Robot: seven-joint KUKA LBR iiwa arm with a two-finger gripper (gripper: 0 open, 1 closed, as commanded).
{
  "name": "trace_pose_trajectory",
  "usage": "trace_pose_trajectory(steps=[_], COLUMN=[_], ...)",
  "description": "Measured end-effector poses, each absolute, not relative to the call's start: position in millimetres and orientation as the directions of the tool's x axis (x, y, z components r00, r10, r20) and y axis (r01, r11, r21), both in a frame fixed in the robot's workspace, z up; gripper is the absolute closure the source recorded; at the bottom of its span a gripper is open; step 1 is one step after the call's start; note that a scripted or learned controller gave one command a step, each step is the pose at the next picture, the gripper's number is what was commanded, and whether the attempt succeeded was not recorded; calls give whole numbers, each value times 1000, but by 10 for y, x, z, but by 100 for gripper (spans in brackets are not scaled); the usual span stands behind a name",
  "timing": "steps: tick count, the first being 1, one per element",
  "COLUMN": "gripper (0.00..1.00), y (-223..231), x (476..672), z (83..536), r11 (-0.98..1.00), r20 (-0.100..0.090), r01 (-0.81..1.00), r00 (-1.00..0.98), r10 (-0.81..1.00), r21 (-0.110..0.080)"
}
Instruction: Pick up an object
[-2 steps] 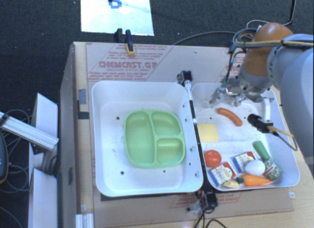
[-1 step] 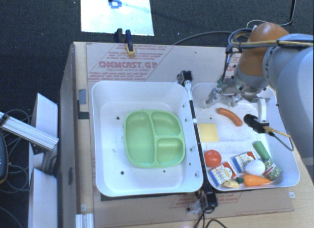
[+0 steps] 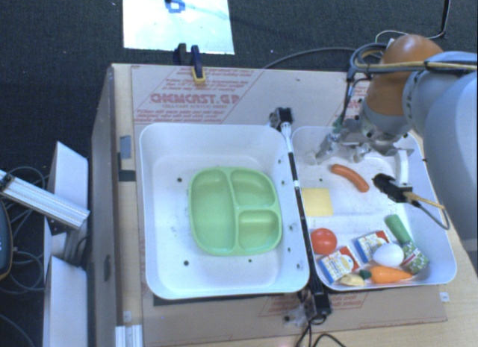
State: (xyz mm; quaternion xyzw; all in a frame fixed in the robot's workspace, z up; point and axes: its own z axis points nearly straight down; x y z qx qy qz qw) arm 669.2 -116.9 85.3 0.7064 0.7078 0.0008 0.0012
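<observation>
I am seeing dark carpet (image 3: 60, 54) surrounding the table (image 3: 224, 88), a bright white sheet (image 3: 178, 10) lying beyond its far edge, cables (image 3: 22, 263) trailing at left.

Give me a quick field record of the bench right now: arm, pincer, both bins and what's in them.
arm: reaches in from the right, over the right bin's far end
pincer: above the right bin's far end, nothing seen between its fingers
left bin: green divided tray
right bin: sausage, yellow cheese slice, tomato, white egg, carrot, small packets
nearest to pincer: sausage, lying apart from it
</observation>
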Motion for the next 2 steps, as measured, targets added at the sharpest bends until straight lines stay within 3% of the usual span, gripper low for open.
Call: trace_pose_trajectory(steps=[1, 2], gripper=[0, 0], y=[-1158, -1240], x=[6692, 6394], z=[852, 847], r11=[3, 1], r20=[-1, -1], r01=[1000, 1000], r00=[-3, -1], r10=[1000, 1000], r21=[3, 2])
